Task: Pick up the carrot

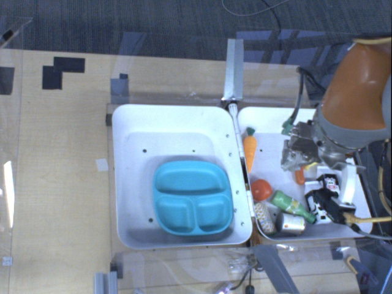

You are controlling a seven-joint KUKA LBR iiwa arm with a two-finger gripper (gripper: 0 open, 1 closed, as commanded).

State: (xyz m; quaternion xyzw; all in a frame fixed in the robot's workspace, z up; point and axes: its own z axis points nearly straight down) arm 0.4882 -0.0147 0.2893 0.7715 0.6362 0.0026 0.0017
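Note:
The carrot (249, 147) is orange with a green top. It lies in the right bin (269, 120), along its left wall near the far end, with the top pointing away. My gripper (301, 157) hangs over the middle of the right bin, to the right of the carrot and apart from it. A small orange thing (299, 177) shows just below the gripper. The grey arm with its orange band (358, 90) covers the bin's right side.
A red tomato (261, 189), a green bottle (292, 204), a metal can (293, 223) and a speckled item (263, 214) crowd the right bin's near end. The left bin (131, 133) holds a blue divided plate (192, 196). A divider wall (240, 158) separates the bins.

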